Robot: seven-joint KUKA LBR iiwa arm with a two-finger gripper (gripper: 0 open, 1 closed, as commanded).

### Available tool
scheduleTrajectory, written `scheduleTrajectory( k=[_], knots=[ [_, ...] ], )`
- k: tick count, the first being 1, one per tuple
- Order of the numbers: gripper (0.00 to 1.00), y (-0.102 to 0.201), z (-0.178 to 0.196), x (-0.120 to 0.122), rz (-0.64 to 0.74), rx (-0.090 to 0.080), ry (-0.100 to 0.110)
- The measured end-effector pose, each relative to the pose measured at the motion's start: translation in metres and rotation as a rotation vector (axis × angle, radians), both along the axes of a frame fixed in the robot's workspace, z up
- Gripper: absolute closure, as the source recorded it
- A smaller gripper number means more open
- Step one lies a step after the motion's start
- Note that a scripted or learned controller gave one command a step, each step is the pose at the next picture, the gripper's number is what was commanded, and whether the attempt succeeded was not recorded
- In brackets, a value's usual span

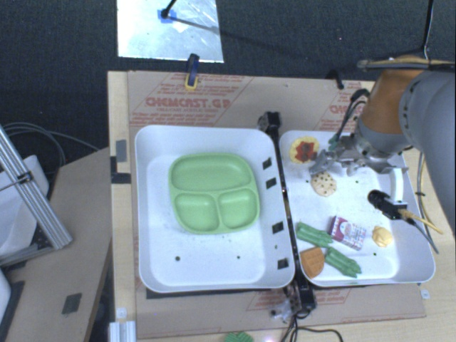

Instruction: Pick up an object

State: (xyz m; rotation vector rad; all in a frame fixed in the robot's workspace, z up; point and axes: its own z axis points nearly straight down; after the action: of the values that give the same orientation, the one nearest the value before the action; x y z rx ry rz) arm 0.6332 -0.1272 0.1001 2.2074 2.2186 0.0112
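The likeliest target is the cookie (323,184), a pale round disc with dark specks lying flat in the upper left part of the right bin (413,262), just below the claw (324,161). Beside it, toward the bin's far corner, sits a small pizza slice (305,149) with a red topping. The claw hangs low over these two, but its tips blur against the white floor, so I cannot tell how it is set, and nothing visibly sits in it. This looks like the approach step, with no pick made yet. Next, it seems to need centring over the cookie and a straight descent. The left bin (153,262) holds a green divided plate (214,192).
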Motion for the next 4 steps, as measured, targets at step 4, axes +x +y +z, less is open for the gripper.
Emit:
scheduleTrajectory(
  k=[4],
  knots=[
    [0.00, -0.017, -0.015, 0.036, -0.001, 0.002, 0.012]
  ],
)
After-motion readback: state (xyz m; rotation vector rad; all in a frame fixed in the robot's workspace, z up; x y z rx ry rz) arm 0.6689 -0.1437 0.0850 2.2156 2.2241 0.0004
